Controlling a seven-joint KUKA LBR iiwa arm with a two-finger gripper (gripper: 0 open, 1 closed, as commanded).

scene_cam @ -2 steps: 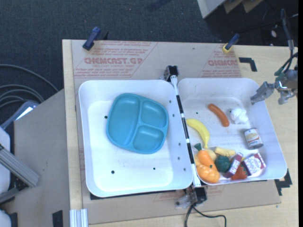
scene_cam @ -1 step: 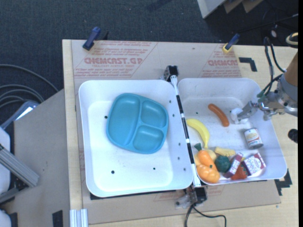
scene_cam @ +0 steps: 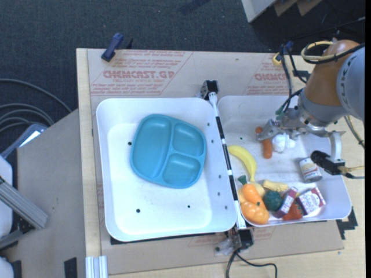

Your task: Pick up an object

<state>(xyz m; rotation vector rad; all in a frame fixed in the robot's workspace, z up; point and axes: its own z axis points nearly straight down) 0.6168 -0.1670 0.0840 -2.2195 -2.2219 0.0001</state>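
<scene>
My gripper [scene_cam: 279, 131] is low over the back of the right bin [scene_cam: 243, 110], reaching in from the right on the grey arm with the orange band [scene_cam: 324, 80]. A small white object [scene_cam: 281, 143] lies right beneath it, touching or nearly touching. A small orange-red piece [scene_cam: 266, 149] lies just to its left. Further forward in that bin are a yellow banana [scene_cam: 246, 160], an orange pepper [scene_cam: 253, 202], a green item [scene_cam: 272, 201], red packets [scene_cam: 308, 201] and a small can [scene_cam: 309, 169].
The left bin [scene_cam: 116, 213] holds a blue divided plate [scene_cam: 168, 150]. A black clip [scene_cam: 210, 88] sits at the back where the two bins meet. A black part of the arm [scene_cam: 326, 162] hangs over the right bin's right side.
</scene>
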